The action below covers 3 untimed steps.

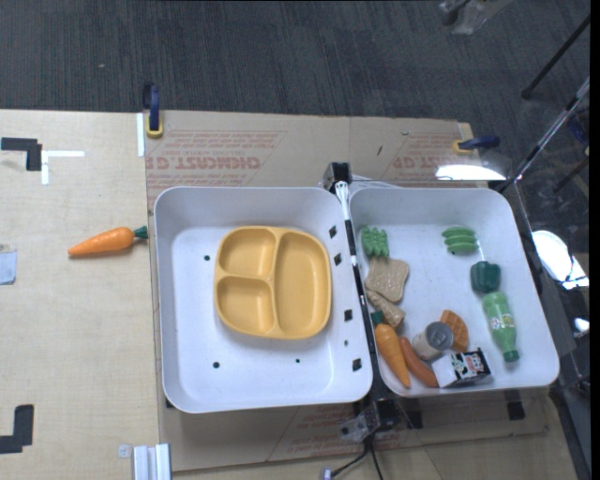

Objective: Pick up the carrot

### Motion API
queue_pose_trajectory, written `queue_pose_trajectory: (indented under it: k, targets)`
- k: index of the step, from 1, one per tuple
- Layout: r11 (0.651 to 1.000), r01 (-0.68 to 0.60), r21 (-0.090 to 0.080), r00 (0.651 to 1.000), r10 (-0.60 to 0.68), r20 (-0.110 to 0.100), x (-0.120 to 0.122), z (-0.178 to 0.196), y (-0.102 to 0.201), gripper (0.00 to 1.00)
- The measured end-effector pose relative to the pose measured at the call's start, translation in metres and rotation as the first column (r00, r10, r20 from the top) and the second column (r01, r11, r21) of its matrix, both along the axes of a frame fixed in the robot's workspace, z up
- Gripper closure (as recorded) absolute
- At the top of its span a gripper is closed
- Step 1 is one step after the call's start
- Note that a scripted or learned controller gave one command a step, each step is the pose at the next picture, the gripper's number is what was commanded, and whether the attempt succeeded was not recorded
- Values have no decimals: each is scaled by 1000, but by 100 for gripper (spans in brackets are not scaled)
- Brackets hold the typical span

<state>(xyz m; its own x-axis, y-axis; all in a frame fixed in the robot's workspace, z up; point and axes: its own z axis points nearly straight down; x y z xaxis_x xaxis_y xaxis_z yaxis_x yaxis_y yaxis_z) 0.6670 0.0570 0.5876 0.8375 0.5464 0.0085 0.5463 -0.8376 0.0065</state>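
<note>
A plastic orange carrot with a green stub (103, 242) lies on its side on the pale wooden table (66, 356), near the table's left edge and just beside the left wall of the left shallow white bin (169, 309), outside it, stub pointing at the bin. A blue clamp (150, 98) stands at the far corner of the brown cardboard sheet (216, 150) under the bins. A yellow three-compartment plate (275, 281) rests in the middle of the left bin.

The right shallow white bin (520, 281) holds the other toys. Along its left wall sit a green ridged vegetable (375, 242), a tan bread slice (387, 278) and, at the near left corner, a second orange carrot (392, 354) touching a redder tapered piece (419, 364). A small grey can (437, 337) stands beside them, against an orange ridged piece (457, 328), with a black-and-white box (466, 367) at the near edge. Toward the right wall lie a light green pod (459, 240), a dark green pepper (485, 276) and a green bottle (501, 325).

The tool (464, 14) shows as a blurred grey shape at the top edge, beyond the bins' far right corner and well apart from both carrots; whether it is released or clenched cannot be told.
</note>
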Motion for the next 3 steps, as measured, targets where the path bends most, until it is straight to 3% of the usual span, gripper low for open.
queue_pose_trajectory:
  k: [1, 2, 3]
  targets:
    - [1000, 0, 0, 1000, 0, 0, 0, 0, 0, 0]
    - [1000, -5, 0, 1000, 5, 5, 1, 9, 1, 100]
    - [1000, -5, 1, 1000, 5, 4, 1, 9, 1, 0]
